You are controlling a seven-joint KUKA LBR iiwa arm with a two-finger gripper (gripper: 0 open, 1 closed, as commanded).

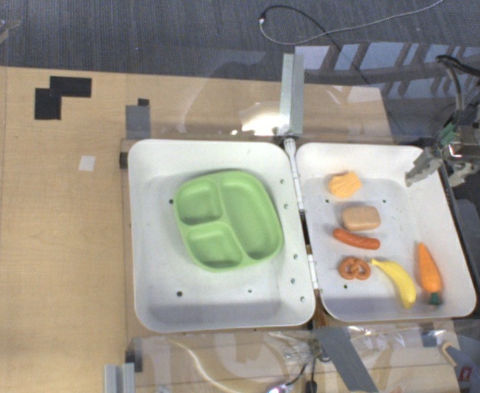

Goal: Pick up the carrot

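Light wooden worktop is carrying black angular marker patches near its far left edge and two shallow white plastic bins side by side. Dark grey ribbed carpet floor is lying beyond the worktop, with a thin black cable looping across it.

Left white bin is holding a pale green three-compartment plastic tray, sitting near its centre.

Right white bin is holding six food items: an orange ridged wedge-shaped piece toward the far side; a tan bread-like block just below it; a red sausage lying crosswise beneath that; a brown pretzel beside a yellow banana; and the orange carrot with a green stem end, lying near the bin's right wall, just beside the banana, apart from it.

Grey metal end effector is hovering over the right bin's far right corner, well apart from the carrot; whether it is spread or pressed together, cannot tell.
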